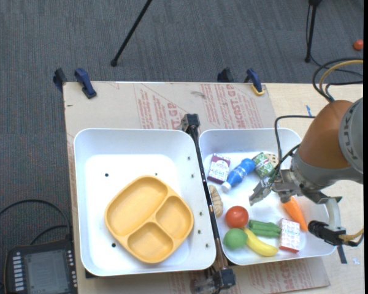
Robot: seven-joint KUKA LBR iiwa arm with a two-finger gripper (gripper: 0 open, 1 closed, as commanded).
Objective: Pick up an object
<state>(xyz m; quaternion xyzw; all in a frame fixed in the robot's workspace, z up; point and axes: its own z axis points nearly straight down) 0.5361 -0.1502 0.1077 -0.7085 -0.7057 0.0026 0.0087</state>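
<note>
Grey arm with orange band reaches in from right over right white bin (292, 257). Two-finger gripper (265, 187) hangs above bin floor, dark fingers spread, nothing between them.

Right bin: purple carton (219, 168), blue-white bottle (237, 174), red tomato (237, 217), green lime (235, 238), yellow banana (260, 244), orange carrot (294, 212).

Left white bin (92, 158): yellow three-compartment plastic tray (148, 218).

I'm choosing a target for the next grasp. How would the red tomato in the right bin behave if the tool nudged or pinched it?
The red tomato looks round and smooth, so it would probably roll when nudged, likely toward the green ball or banana close by. Its glossy skin may slip from a pinch. It looks like a toy, so probably light.
</note>
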